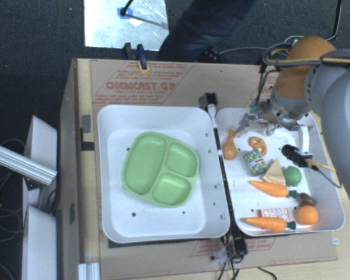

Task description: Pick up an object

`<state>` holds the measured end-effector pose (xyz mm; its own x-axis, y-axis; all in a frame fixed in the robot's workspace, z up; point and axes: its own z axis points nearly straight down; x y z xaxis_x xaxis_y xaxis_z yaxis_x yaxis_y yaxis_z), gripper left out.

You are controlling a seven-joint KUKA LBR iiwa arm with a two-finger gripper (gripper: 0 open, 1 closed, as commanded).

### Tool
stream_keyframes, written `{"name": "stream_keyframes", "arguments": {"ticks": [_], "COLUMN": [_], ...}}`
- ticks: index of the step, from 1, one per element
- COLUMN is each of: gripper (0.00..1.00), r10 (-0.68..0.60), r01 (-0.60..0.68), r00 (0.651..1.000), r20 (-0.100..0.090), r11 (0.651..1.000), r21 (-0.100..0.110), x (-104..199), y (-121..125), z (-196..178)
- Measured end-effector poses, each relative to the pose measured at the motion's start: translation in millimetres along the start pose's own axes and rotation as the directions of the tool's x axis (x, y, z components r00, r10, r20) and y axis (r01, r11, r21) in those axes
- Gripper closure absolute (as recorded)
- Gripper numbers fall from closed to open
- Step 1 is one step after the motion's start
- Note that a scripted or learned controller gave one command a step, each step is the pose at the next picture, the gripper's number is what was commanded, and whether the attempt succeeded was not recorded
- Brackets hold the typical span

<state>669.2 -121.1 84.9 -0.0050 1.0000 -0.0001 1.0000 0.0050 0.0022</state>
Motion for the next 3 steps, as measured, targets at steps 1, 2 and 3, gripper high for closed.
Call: {"name": "stream_keyframes", "arguments": {"ticks": [1,2,3], "gripper": [0.00,1.00,1.00], "r10": [0.004,0.003,0.004], "r01": [-0.004,-0.003,-0.004], "r00": [1.000,1.000,1.000], "r20": [0.001,0.000,0.001], "r11": [1.000,1.000,1.000], "r21": [0.000,-0.002,-0.002], "x": [28,28,25], "y": [-49,-48,-97], "z": [0,-11,-129]}}
